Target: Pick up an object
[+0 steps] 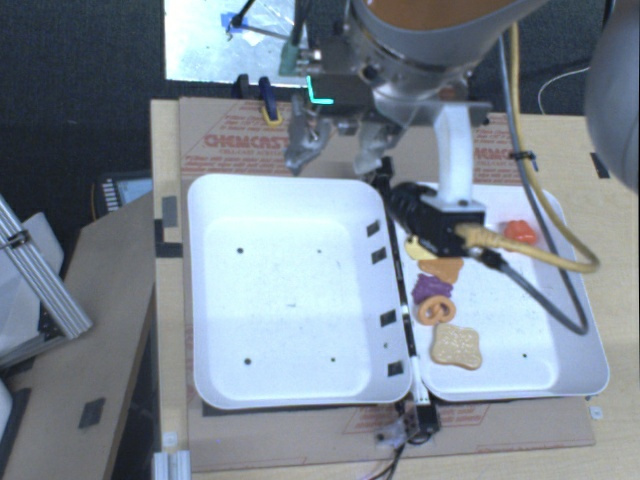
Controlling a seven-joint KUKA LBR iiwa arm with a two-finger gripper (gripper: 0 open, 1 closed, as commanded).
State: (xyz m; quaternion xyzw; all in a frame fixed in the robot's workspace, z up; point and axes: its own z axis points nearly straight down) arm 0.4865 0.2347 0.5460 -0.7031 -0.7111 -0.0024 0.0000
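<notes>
Table (120, 298): wood, carrying two white bins side by side.
Left bin (290, 288): bare white floor.
Right bin (540, 348): toast slice (457, 346), tan ring (436, 311), purple piece (433, 287), orange piece (519, 232); none clearly elongated.
End effector (335, 153): above the left bin's far rim, fingers parted, nothing between them.

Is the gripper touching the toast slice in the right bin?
Apart. The camera view shows the gripper up past the bins' far edge, while the toast slice lies near the right bin's front.
</notes>
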